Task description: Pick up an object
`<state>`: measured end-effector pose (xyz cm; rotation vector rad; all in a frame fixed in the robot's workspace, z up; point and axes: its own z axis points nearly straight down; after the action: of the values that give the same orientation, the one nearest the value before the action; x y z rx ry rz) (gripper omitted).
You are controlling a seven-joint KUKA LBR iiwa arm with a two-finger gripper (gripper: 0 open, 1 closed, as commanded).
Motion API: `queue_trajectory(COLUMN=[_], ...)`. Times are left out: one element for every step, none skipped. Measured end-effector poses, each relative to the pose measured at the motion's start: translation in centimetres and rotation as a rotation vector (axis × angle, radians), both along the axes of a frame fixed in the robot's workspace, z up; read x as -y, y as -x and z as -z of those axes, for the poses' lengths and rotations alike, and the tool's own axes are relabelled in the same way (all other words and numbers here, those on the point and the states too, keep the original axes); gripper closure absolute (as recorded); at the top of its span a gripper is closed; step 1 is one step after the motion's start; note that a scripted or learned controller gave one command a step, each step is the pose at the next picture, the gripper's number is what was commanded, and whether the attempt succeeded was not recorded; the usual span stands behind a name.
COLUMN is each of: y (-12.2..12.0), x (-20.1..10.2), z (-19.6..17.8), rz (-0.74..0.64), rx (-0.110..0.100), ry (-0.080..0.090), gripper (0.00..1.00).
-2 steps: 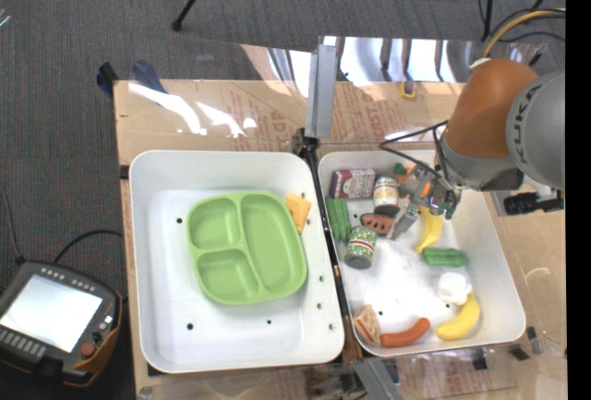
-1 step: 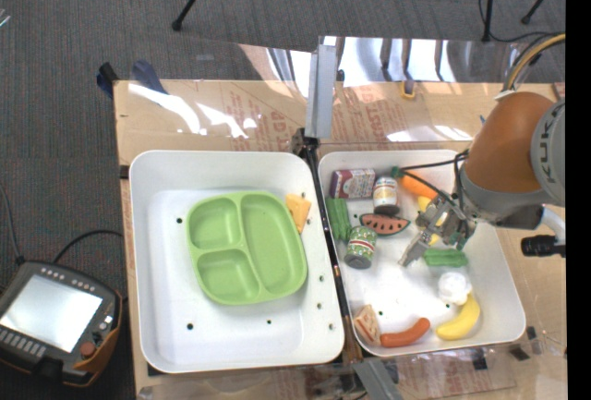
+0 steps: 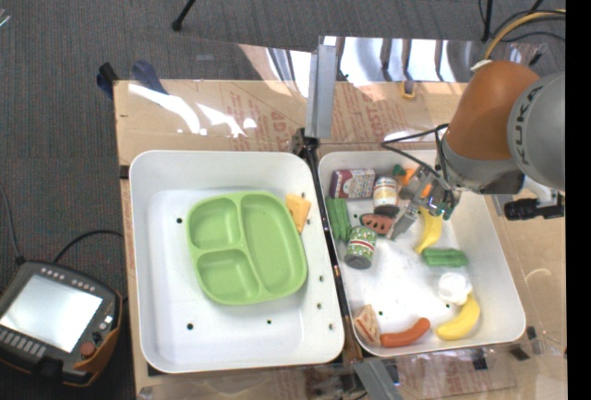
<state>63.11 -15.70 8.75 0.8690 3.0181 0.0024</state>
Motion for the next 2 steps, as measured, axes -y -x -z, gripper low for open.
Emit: queue_trajectory(y=[5.3,0.1], x=[1.7,-0.5], z=[0.0,0.0], rz=[0.076,0.169], rx=[-0.002,-0.001], ry=[0.000,0.000], gripper=[0.00,0.00])
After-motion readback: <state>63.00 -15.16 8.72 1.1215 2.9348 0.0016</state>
